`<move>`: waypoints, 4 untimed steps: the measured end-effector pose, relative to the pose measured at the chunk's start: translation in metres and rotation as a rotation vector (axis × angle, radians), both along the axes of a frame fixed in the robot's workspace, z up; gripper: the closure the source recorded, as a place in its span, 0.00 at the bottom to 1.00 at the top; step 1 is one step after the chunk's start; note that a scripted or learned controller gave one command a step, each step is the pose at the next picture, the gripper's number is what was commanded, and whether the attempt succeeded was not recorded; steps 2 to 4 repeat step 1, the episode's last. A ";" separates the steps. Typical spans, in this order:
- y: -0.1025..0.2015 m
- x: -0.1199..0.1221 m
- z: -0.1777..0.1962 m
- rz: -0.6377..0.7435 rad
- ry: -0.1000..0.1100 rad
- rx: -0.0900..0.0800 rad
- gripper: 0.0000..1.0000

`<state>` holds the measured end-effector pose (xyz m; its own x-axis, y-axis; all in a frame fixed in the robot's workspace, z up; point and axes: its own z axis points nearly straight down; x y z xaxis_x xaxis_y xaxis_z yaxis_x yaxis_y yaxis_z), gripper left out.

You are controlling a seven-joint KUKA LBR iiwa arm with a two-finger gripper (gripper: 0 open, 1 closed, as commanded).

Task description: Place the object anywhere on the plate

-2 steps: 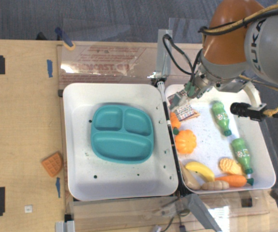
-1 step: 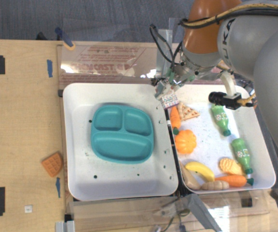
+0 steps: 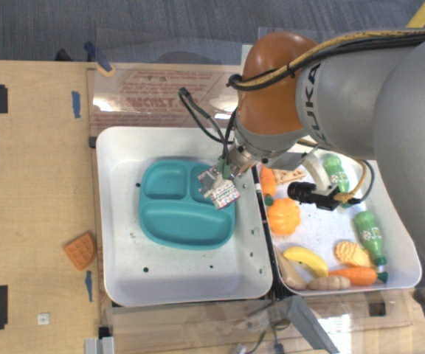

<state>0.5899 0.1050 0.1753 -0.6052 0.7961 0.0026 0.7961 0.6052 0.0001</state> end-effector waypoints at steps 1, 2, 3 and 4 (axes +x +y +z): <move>-0.003 0.001 0.001 -0.004 -0.002 -0.001 0.00; -0.003 0.001 0.001 -0.004 -0.002 -0.001 0.00; -0.003 0.001 0.001 -0.004 -0.002 -0.001 0.00; -0.003 0.001 0.001 -0.004 -0.002 -0.001 0.00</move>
